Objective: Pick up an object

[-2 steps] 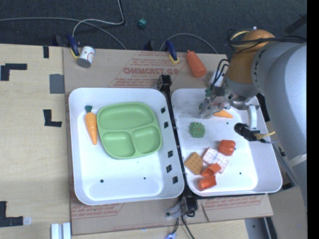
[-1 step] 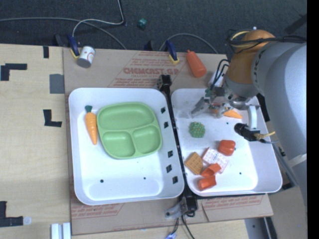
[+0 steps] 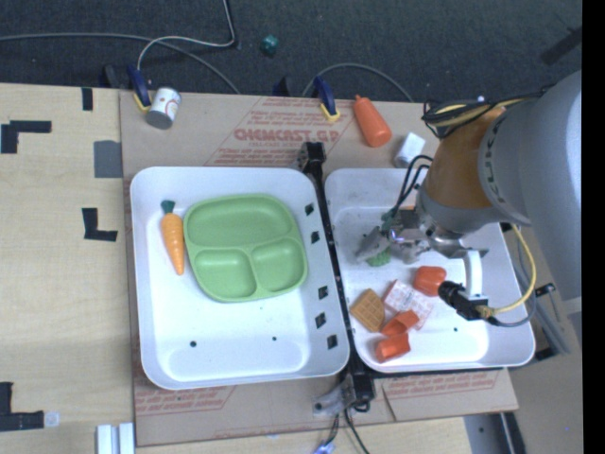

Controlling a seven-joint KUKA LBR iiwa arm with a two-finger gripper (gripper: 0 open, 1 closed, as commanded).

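Note:
My gripper [image 3: 383, 244] hangs low in the left half of the right bin [image 3: 510, 353], with the grey and orange arm coming in from the right. A small green item [image 3: 378, 259] lies right under it, partly hidden. Just below and to the right are an orange-red lump [image 3: 429, 278], a pink and white packet [image 3: 408, 299], a tan cracker [image 3: 368, 309] and two red pieces [image 3: 392, 346]. I cannot see anything held.
The left bin [image 3: 236, 357] holds a green divided plate [image 3: 248, 246] and a toy carrot [image 3: 173, 237]. Behind the bins lie an orange cylinder [image 3: 372, 121], a white cube [image 3: 410, 148] and a small can [image 3: 164, 106]. A yellow cable [image 3: 515, 301] loops beside the wrist.

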